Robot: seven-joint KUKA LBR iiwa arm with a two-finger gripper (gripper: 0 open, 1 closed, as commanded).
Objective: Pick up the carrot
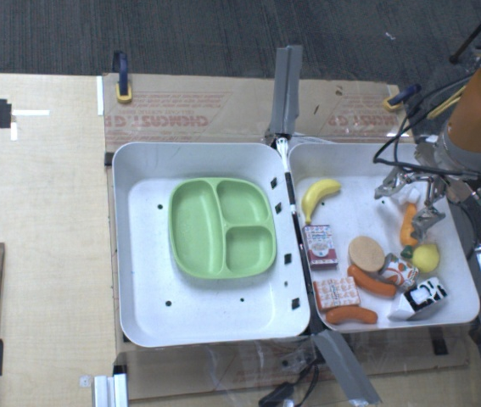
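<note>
The arm [478, 113] came in from the right of the camera view, orange band visible above the wrist, with the gripper [410, 200] low over the back right part of the right bin [469, 308]. Its metal fingers [388, 185] stood spread, one to the left of the carrot and the other to its right; jaws released, nothing clamped between them.

The carrot [408, 224], a small orange piece, lay tilted on the bin floor just below the gripper, between the two fingers. Whether either finger touched it could not be told. A yellow lemon [426, 257] sat just beside the carrot's lower end.

Other contents of the right bin: a banana [320, 196] near the back left corner; a small red-and-white carton [319, 245] below it; a tan round disc [366, 253] near the middle; an orange sausage-shaped piece [372, 283] just in front of the disc; a second printed carton [336, 292] at front left; a reddish sausage [351, 315] along the front wall; a black-and-white item [426, 295] at front right.

The left bin [130, 253] held a green divided plate [222, 226] with three compartments, lying flat near the centre
</note>
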